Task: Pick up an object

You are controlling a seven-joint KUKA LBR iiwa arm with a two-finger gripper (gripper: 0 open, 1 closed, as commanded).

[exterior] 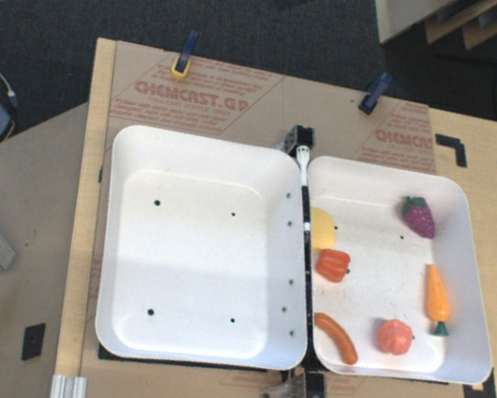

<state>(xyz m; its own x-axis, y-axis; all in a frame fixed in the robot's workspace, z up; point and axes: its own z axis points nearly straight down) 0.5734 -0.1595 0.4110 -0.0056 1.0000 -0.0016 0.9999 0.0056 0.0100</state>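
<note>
Camera view: yellow toy (322,227) half-hidden behind the bin divider (302,241).

Six toy foods lie in the right bin (464,270). A purple grape bunch (419,217) sits at the far corner. A carrot (437,295) lies lengthwise along the right wall. A yellow piece (322,227), perhaps a lemon, touches the red pepper (332,264). A sausage (336,338) and a pinkish-red fruit (395,336) rest nearest.
</note>
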